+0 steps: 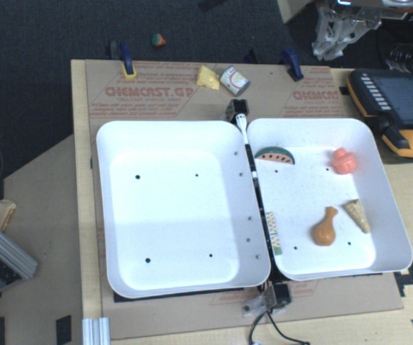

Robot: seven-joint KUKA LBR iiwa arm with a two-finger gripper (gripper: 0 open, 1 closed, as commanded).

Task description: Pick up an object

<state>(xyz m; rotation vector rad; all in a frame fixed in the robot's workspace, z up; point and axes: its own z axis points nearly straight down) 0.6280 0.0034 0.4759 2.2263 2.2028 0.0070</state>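
The left bin (113,192) offers a broad bare floor. The right bin (379,192) holds four toys with open floor between them: a watermelon slice (275,156) at 11 o'clock near the shared rim, a pink figure (344,161) at 1 o'clock, a drumstick (325,228) at 6 o'clock, and a cone (357,215) just beside it (near the outer wall). The gripper (334,40) hangs beyond the bench at 1 o'clock; whether it is parted I cannot tell.

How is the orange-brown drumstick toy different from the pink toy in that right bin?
The orange-brown drumstick toy is long, with a thin end pointing up; the pink toy is squat and lumpy. The drumstick lies nearer the camera, the pink toy farther back. Both lie loose in the right white bin.
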